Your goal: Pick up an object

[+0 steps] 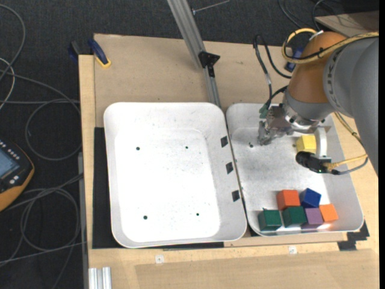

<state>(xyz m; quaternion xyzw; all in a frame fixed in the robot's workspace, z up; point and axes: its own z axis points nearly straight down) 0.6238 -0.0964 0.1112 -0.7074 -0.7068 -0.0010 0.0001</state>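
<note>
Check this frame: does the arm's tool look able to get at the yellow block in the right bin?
Probably yes. The yellow block lies apart from the block cluster, just right of the tool, though the wrist partly overhangs it.

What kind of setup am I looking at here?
Most likely a robot lab bench: a wooden bench bearing two white bins, coloured blocks piled in the right one, and loose cables on the dark carpet.
</note>
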